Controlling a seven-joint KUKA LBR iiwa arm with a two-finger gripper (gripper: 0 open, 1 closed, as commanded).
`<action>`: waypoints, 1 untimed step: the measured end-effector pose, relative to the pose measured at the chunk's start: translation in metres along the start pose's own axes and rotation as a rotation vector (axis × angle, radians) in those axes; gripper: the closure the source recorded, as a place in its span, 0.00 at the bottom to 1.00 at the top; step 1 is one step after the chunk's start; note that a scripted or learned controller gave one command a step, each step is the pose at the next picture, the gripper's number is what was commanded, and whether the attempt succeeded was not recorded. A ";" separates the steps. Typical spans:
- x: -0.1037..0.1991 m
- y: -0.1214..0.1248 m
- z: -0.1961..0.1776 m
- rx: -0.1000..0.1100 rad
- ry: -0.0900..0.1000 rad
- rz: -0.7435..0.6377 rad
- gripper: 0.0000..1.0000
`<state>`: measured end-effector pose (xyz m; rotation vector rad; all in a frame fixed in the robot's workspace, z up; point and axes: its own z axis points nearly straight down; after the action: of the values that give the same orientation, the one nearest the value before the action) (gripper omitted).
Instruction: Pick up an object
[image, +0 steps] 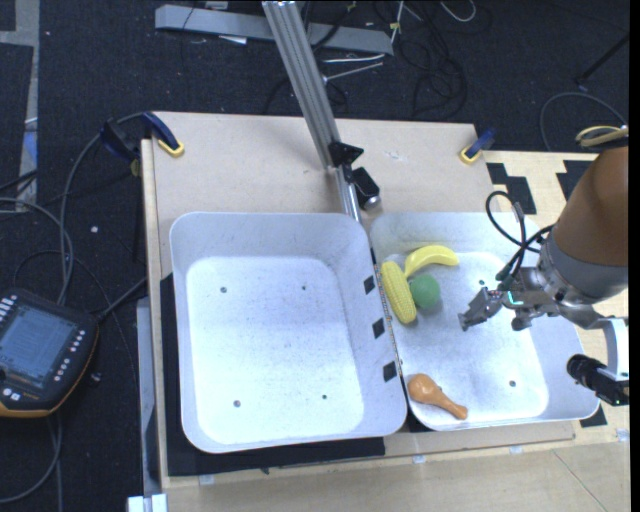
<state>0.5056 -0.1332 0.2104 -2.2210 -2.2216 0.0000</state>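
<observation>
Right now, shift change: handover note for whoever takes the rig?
Gripper: over the right bin, nothing visibly between its fingers; I can't tell whether they are open or shut.
Things, all in the right bin: banana near the back, corn along the left wall, green ball touching the corn, orange gourd at the front left.
Done: nothing lifted.
Left: grasp one item and raise it. The ball looks nearest the gripper.

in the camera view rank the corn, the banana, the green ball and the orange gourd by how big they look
1. corn
2. banana and orange gourd, which look about alike, so I won't rank them
3. green ball, partly hidden by the corn
</observation>
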 end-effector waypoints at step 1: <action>0.000 0.000 0.000 0.000 0.000 0.000 0.00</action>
<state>0.5056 -0.1332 0.2104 -2.2209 -2.2216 0.0001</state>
